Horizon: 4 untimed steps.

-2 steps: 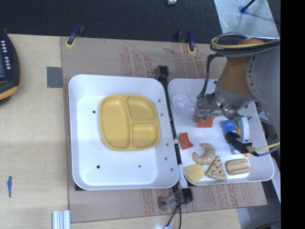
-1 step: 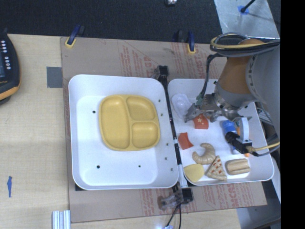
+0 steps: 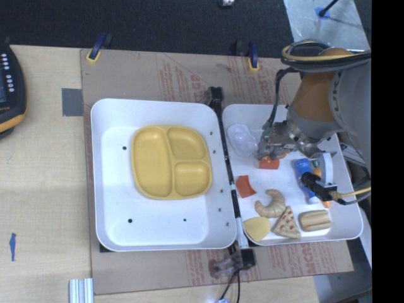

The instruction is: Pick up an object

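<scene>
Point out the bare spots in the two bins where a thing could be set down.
Left bin: bare white floor all round the yellow plate, widest below it. Right bin: crowded; the tool hangs over a red block, food fills the lower half.

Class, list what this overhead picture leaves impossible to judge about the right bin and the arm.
- End effector: finger state hidden under the wrist, camera view.
- Orange block: touched or held? Too small to tell.
- Clear object: transparent, shape unclear.
- Blue item: partly covered by the arm.
- Arm: cut off at the right edge.
</scene>
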Available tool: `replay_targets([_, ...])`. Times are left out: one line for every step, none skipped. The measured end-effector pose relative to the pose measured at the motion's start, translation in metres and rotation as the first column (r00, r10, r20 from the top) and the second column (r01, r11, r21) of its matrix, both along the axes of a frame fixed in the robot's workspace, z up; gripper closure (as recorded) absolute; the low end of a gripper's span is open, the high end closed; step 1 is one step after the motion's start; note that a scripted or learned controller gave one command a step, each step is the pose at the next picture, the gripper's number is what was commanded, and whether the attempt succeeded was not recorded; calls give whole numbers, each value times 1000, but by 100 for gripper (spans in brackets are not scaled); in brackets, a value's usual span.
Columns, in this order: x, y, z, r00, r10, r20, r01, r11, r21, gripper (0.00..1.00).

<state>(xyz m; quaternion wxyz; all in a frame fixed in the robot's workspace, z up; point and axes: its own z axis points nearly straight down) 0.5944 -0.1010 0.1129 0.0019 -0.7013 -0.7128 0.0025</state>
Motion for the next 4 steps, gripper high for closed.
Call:
replay_targets([-53,62,83,1000,-7,7,7,1000,5,100])
replay_targets([-32,128,116,1000,-5,8,5,1000,4,100])
replay_targets([-83,189,76,1000,-5,-6,5,1000,2,100])
replay_targets([-98,190,160,1000,-9,9,9,1000,3,100])
